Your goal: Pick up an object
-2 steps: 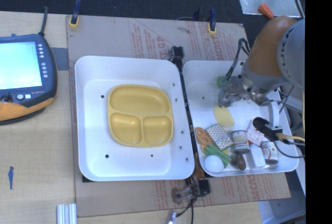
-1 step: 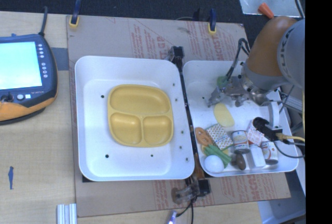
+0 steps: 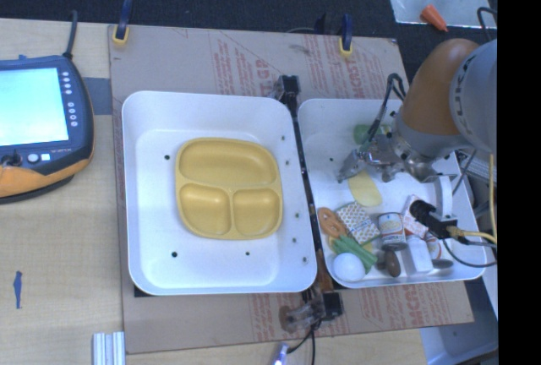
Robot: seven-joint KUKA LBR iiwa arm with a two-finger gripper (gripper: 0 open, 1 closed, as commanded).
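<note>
I am watching the gripper [image 3: 365, 166] hovering in the right bin [image 3: 325, 125], just above a pale yellow object [image 3: 366, 189]; whether it is open or grasping anything, I cannot tell. Below that object, a white ball [image 3: 347, 267] and other clutter are lying, while a yellow divided tray [image 3: 228, 187] is sitting in the left bin [image 3: 152, 211].

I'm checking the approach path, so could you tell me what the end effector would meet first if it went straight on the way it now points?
Probably the pale yellow piece lying just below the end effector in the right bin. It seems to point downward over it, though depth is hard to judge from this slanted view.
</note>
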